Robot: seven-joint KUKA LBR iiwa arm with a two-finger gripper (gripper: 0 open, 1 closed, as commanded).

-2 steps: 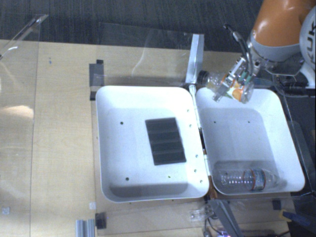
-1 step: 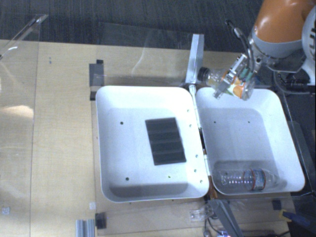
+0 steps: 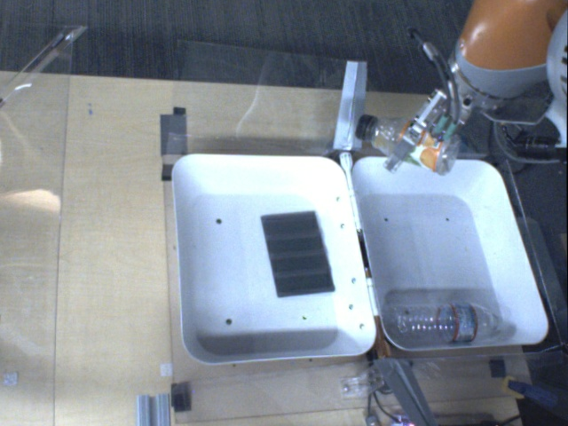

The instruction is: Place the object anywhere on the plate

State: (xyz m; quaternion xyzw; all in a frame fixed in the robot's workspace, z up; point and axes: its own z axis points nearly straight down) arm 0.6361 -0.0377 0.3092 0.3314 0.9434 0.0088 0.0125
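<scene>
**Bottle carried high over the right bin, plate waiting in the left**

The gripper (image 3: pixel 424 142) hangs above the far edge of the right bin (image 3: pixel 497 185), closed around a clear bottle (image 3: pixel 390 136) with a dark cap. The bottle lies roughly level, cap end toward the divider between the bins, its body pinched near the orange-labelled end between the fingers. That hold leaves most of its length sticking out to one side, so it may swing or slip as the arm (image 3: pixel 506 25) travels.

The plate (image 3: pixel 297 254), a dark ribbed rectangle, sits flat near the middle of the left bin (image 3: pixel 204 202), well apart from the bottle. Its central spot leaves room on all sides, which suits a loose drop.

A second bottle (image 3: pixel 439 322) rests on its side against the near wall of the right bin, out of the way.

I judge the carry to be midway: the bottle is lifted clear, and the crossing to the plate is not yet done.
</scene>
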